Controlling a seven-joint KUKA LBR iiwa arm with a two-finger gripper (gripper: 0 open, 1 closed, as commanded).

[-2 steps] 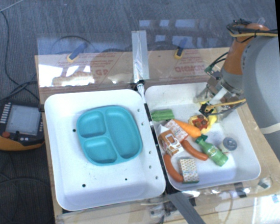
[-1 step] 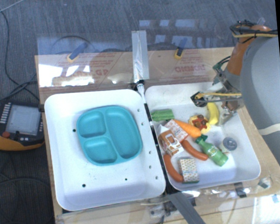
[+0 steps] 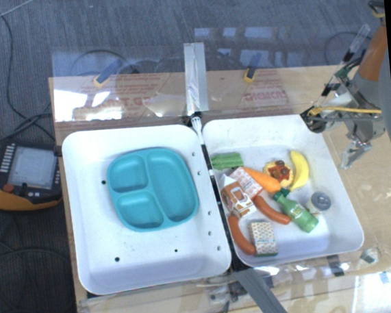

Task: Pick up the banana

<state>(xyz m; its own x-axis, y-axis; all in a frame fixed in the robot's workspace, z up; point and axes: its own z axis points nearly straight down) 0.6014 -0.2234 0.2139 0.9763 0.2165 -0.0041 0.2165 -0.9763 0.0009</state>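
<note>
The yellow banana (image 3: pixel 300 168) lies curved in the right bin (image 3: pixel 341 238), near that bin's far right corner. A red and yellow toy (image 3: pixel 277 170) lies against its left side. My gripper (image 3: pixel 354 149) hangs outside the bin's right wall, to the right of the banana and a little above bench level. Nothing shows in the gripper. The grey arm with its orange band (image 3: pixel 380 53) reaches in from the right edge.
The right bin also holds a green piece (image 3: pixel 227 160), a carrot (image 3: pixel 258 178), a snack box (image 3: pixel 237 198), two sausages (image 3: pixel 272 210), a green bottle (image 3: pixel 299 215), a grey disc (image 3: pixel 320 201) and a cracker pack (image 3: pixel 263 237). A blue divided plate (image 3: pixel 152 188) lies in the left bin.
</note>
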